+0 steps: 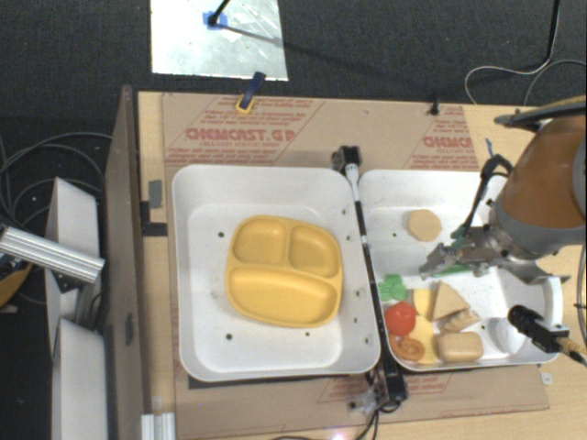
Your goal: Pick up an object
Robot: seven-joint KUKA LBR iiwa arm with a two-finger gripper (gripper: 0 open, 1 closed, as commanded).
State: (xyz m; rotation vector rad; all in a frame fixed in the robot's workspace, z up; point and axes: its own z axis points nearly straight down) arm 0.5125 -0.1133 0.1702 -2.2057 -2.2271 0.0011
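Left bin (197, 246) carries a yellow divided plate (282, 271), three compartments, lying flat in the middle; probably rigid light plastic, wide and shallow, awkward for a two-finger grasp except at the rim.

Right bin (404, 195) has the likely pick targets, clustered at its near-left corner: green leafy piece (392, 288), red tomato (401, 318), a small orange slice (410, 346) just near of it, pale yellow cheese slab (423, 302), a tan wedge (448, 301) and a bread roll (458, 346). A round tan cookie (424, 225) sits apart, farther back, with free space around it.

These all look like toy food, so likely light, stiff and smooth, prone to slip. The tomato may roll; better taken across its middle. The cookie is flat, so grip it across the edges. The wedge and roll touch or nearly touch, so crowding could block finger entry.

Gripper (443, 260) hangs over the right bin, between cookie and wedge, above the cheese area. Finger spacing: cannot tell; nothing seen held.
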